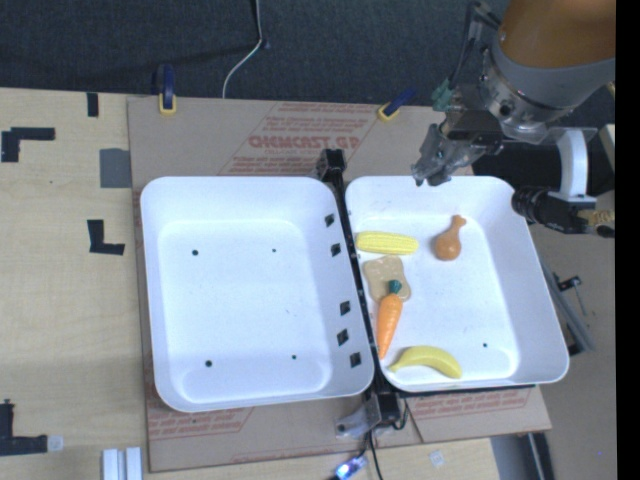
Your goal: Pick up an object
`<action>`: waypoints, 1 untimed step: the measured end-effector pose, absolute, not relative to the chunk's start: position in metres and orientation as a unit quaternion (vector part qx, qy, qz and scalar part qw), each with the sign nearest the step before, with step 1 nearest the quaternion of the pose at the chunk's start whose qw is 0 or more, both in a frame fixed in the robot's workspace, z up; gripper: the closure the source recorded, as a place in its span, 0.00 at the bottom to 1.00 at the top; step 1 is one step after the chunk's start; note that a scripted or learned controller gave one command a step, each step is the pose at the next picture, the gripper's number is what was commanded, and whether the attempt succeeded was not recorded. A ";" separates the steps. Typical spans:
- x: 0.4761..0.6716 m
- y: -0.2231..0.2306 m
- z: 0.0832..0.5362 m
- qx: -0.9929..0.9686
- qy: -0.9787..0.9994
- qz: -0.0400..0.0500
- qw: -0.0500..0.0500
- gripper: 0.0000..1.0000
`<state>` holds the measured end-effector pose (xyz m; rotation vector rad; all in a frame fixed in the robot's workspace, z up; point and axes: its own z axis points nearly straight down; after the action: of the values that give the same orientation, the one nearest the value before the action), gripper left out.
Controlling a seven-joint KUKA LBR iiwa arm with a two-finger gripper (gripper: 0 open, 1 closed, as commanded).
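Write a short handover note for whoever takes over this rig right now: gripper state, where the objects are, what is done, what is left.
Gripper: above the far rim of the right bin, nothing between its fingers.
Objects, all in the right bin: corn, chicken leg, cookie, carrot, banana. The carrot's top touches the cookie.
Left bin: no objects in it.
Done: nothing picked up yet.
Left: choose an object, lower, grasp, lift.

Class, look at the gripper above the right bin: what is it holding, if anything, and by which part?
Nothing. The gripper hangs over the right bin's far rim, with no object between its fingers.
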<state>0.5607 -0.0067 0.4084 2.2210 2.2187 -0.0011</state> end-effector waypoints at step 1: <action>0.559 -0.004 0.419 0.706 0.708 0.000 0.000 1.00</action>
<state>0.5590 -0.0042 0.4189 2.2172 2.2257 -0.0010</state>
